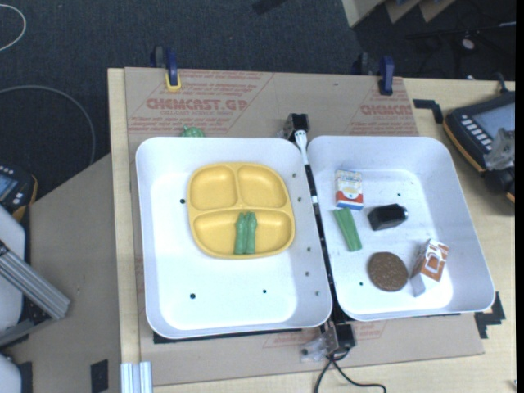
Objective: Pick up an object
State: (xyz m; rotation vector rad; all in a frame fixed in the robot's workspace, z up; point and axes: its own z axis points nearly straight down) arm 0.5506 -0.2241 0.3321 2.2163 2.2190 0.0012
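I pick the green stick point(347, 229) as target; it lies flat in the right bin point(458, 187), between the small carton point(350, 190) and the brown disc point(387, 271), well apart from the yellow tray point(209, 188) in the left bin point(164, 244). I judge it light, rigid and narrow, best pinched across its width at mid-length. Jaw state: I cannot tell.

Bench and surroundings, viewed from above

A brown board point(229, 88) is laid under two white bins point(160, 244), and is held by blue clamps at 11 o'clock point(171, 65) and 1 o'clock point(386, 74). A handheld controller point(483, 129) is seen at 2 o'clock, a black cable point(327, 375) at 6 o'clock, a metal rail point(33, 289) at 8 o'clock, and dark carpet point(82, 23) at 10 o'clock.
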